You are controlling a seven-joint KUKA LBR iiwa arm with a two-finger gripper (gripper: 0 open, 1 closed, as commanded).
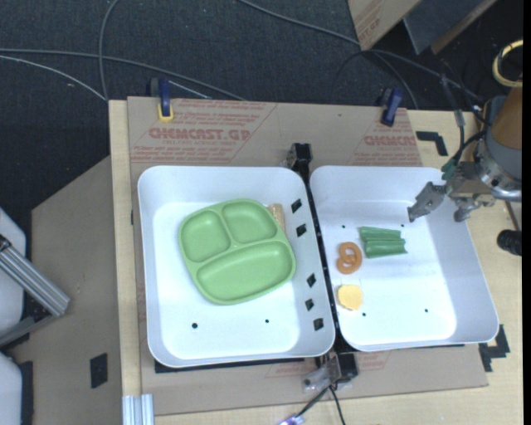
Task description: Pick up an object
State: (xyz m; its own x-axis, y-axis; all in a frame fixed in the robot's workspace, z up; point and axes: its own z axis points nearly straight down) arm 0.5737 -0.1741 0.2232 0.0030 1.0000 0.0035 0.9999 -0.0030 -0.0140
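At the bottom edge of the view, cables (pixel 319 398) trail off the front of the surface (pixel 99 274), a brown board whose bare margin frames two shallow white bins. An aluminium rail (pixel 33 278) juts in at the left.

The left bin (pixel 166 332) holds a green divided plate (pixel 238 250), lying flat and turned slightly askew, with a small tan item (pixel 275 215) just beside its far right corner. A row of black clips (pixel 305 249) runs along the seam where the two bins meet.

In the right bin (pixel 448 315), three small things lie close to the seam side: nearest the camera a yellow disc (pixel 350 296), then an orange pretzel-shaped ring (pixel 349 257) just beyond it, and beside the ring, toward the bin's middle, a green ridged piece (pixel 382 241) lying flat.

The gripper (pixel 440 202) hangs over the far right part of that bin, with its two fingers spread apart and nothing between them. The green ridged piece sits near it, to the camera's left of and nearer than the fingertips, not touching them; the ring and disc are farther off still.

Beyond the bins, the board carries red printed lettering and is held by two blue clamps (pixel 166 98) at its far edge. Behind it lies dark carpeted floor (pixel 249 50) crossed by thin cables, with a cardboard box (pixel 382 21) at the top right.
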